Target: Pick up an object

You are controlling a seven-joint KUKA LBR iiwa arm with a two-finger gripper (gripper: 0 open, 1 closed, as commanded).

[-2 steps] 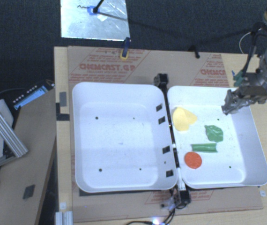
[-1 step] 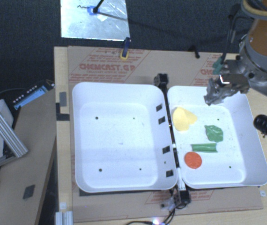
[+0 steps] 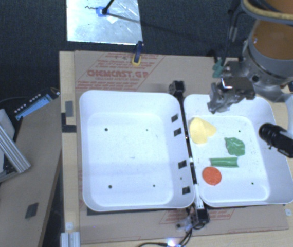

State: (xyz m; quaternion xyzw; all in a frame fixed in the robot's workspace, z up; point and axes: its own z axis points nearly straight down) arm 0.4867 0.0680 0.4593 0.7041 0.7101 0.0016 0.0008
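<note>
The right bin [image 3: 277,192] is holding four candidate objects. A pale yellow piece [image 3: 201,130] is lying near the bin's upper left corner, close to the divider between the bins. A crumpled green piece [image 3: 235,146] is sitting toward the middle of the bin, a flat green strip [image 3: 224,162] is lying just below it, and an orange-red disc [image 3: 212,176] is resting below the strip, nearer the front left. All four are lying apart from one another, none stacked.

Handling, as a judgement: all look small and light, probably toy food. The yellow piece appears rounded and bulkier, offering the most height for a pinch across its narrower width. The disc and strip are lying low against the bin floor, so fingers are likely to slide over them; the strip would want a grip across its short side. The crumpled green piece may be soft and could deform.

The jaws [image 3: 219,105] are hanging over the bin's upper rim, just above and slightly right of the yellow piece, touching no object. Whether they are released or clenched cannot be told at this angle; nothing is showing between them.

The arm [image 3: 277,35] is reaching in from the right. The left bin [image 3: 92,153] is lying alongside on the counter [image 3: 72,76], which is covered by printed cardboard.
</note>
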